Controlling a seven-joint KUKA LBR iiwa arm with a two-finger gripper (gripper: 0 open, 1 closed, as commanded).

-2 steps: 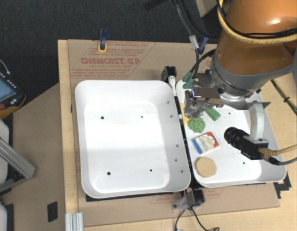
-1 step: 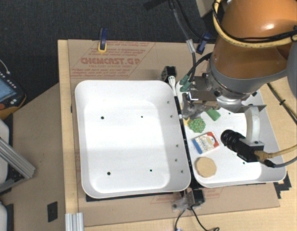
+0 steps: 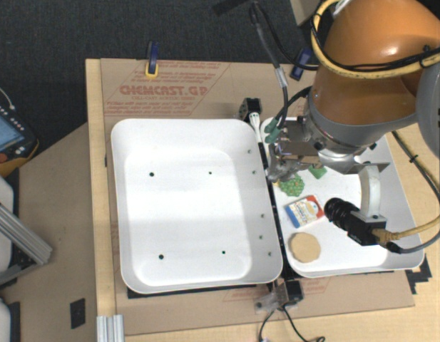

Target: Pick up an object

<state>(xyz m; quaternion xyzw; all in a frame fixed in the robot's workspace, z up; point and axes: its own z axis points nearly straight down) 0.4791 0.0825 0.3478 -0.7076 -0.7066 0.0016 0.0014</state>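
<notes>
Tan and round, a flat disc lies nearest the camera, close to the front wall of the right bin. Just behind it, a little apart, a small packet printed in red, white and blue lies askew on the bin floor. Farther back again is a knobbly green lump, near the wall where the 2 bins meet. The gripper hangs just behind and above that lump, low over the back-left part of the right bin. Metal parts and cables crowd it, so I cannot tell whether it is wide, narrow or closed on anything. A second scrap of green shows just to its right, under the wrist. Alongside, the left bin has 4 small dark dots on its white floor. Past the gripper looms the grey arm with its orange band. Both bins rest on brown cardboard printed in red, with a blue clip at its far edge.
</notes>
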